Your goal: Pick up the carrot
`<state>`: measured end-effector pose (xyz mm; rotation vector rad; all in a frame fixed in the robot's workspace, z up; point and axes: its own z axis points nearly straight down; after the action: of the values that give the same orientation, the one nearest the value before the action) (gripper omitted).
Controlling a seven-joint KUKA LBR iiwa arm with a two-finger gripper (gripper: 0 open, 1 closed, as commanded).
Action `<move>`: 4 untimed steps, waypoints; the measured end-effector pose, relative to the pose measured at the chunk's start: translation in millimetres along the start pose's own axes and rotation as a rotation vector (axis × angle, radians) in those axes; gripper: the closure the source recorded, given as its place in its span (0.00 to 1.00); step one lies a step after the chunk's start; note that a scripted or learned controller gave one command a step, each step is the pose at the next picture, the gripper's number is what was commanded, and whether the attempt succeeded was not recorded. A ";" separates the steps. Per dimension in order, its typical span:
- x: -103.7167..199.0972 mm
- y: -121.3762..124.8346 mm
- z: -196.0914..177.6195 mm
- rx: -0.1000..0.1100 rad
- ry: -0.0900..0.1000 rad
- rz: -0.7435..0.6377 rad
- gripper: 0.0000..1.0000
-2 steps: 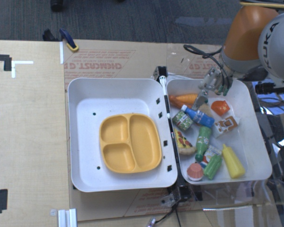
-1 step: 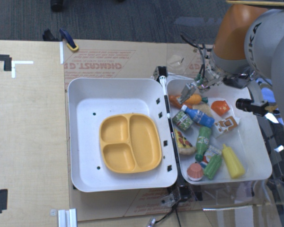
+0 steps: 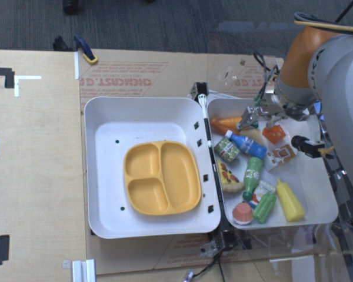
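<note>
Camera view: carrot at the right bin's far left corner

Carrot (image 3: 226, 123) lies in the right bin (image 3: 317, 213) near its far left corner, close to the wall shared with the left bin (image 3: 97, 175). A blue bottle (image 3: 246, 144) and a green can (image 3: 227, 150) crowd its near side. The tool (image 3: 251, 117) sits just beside the carrot's right end; whether it is spread or pressed together cannot be told, its tips blurring into clutter. A yellow divided plate (image 3: 162, 177) rests in the left bin. The arm (image 3: 317, 69) is cut off at the right.

glossy plastic tray (image 3: 162, 177), seemingly matt cardboard (image 3: 123, 78)
</note>
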<state>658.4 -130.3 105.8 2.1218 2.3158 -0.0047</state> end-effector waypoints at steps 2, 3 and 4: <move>36.1 -10.0 4.6 0.001 0.000 0.429 0.00; 36.5 -10.0 -4.0 0.004 -0.002 0.425 1.00; 36.6 -10.1 -3.9 0.004 -0.002 0.426 0.00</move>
<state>645.1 -94.7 109.6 2.5636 1.8159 -0.0119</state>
